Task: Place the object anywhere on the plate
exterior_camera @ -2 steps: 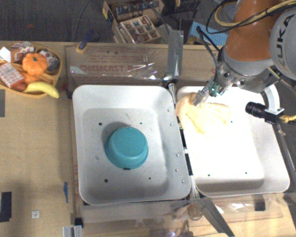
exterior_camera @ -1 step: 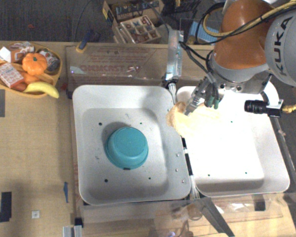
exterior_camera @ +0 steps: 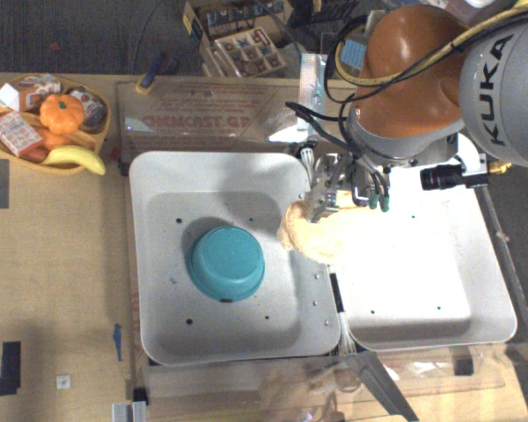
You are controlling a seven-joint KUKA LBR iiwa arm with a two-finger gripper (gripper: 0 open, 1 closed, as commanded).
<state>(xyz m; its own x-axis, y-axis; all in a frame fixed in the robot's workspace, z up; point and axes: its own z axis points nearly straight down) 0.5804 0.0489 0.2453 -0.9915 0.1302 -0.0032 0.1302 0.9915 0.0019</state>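
A teal round plate (exterior_camera: pixel 227 263) lies upside-up in the middle of the left white bin (exterior_camera: pixel 158 323). A pale yellow, soft-looking object (exterior_camera: pixel 309 233) sits over the divide between the two bins, to the right of the plate and apart from it. It looks slightly blurred. My gripper (exterior_camera: pixel 327 202) hangs directly above the object's upper edge, touching or nearly touching it. I cannot make out whether the object is held. The grey arm with its orange band (exterior_camera: pixel 414 51) reaches in from the upper right.
The right white bin (exterior_camera: pixel 422 280) lies below the arm. A basket (exterior_camera: pixel 44 134) with an orange, a banana and small boxes stands on the bench at the far left. A clear plastic panel (exterior_camera: pixel 202 117) runs behind the left bin.
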